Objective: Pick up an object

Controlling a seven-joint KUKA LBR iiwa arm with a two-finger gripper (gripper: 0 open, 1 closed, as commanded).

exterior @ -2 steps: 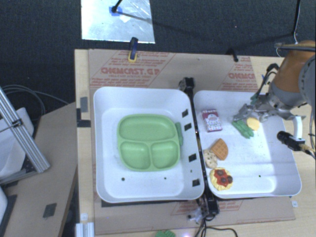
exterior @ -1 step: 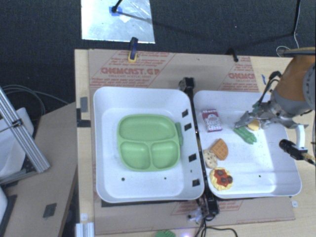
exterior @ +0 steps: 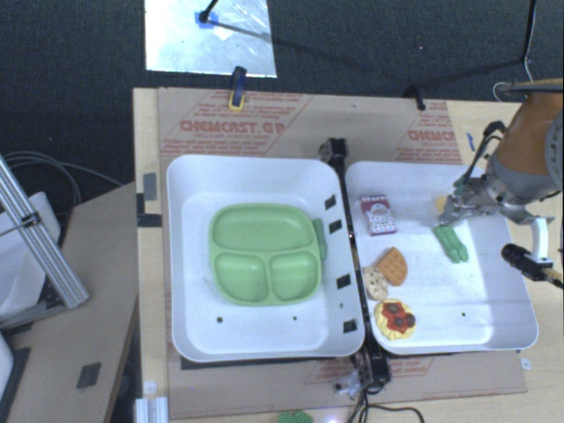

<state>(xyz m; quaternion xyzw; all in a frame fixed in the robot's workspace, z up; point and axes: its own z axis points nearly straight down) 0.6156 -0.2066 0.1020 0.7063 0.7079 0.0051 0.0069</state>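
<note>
Left bin (exterior: 189, 263) holds green tray (exterior: 264, 254); right bin (exterior: 507, 315) holds red box (exterior: 378, 215), waffle (exterior: 392, 265), cracker (exterior: 376, 283), pizza (exterior: 396, 319), green pickle (exterior: 451, 243); gripper (exterior: 458, 208) just above pickle's upper end

Light: bright, even, from above | Glare: shiny silver foil sheet (exterior: 210, 23) at the top edge, washed pale | Shadows: soft, faint along the inner walls of the two shallow white plastic bins (exterior: 256, 173) | Focus: slightly soft throughout, low resolution | Dark carpet: grainy
</note>
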